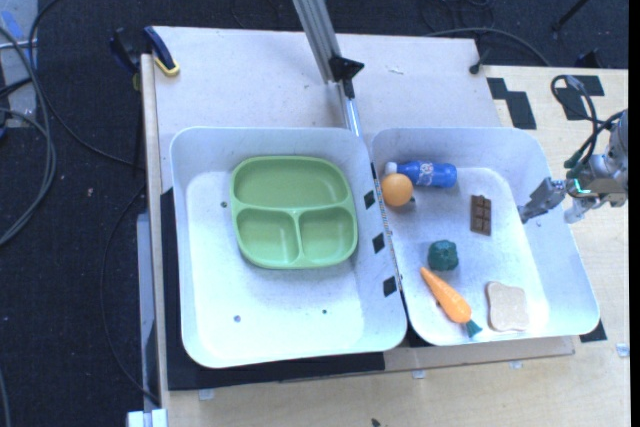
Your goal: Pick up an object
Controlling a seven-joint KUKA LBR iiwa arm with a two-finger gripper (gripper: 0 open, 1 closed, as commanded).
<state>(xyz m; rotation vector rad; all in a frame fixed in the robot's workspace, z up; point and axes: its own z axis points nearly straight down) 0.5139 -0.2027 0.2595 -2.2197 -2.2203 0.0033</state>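
Observation:
The right bin (530, 160) holds several small items: a blue bottle (426, 175), an orange ball (397, 190), a brown chocolate bar (481, 214), a dark green lump (443, 255), a toy carrot (448, 297) and a slice of bread (507, 306). My gripper (556, 201) hangs at the right bin's right rim, with its fingers spread and nothing between them. It stands well to the right of the chocolate bar and touches none of the items.
A green divided plate (295, 212) lies in the left bin (200, 315). A slanted metal pole (312, 5) rises from the back of the bench between the bins. Cables lie on the dark floor around the bench.

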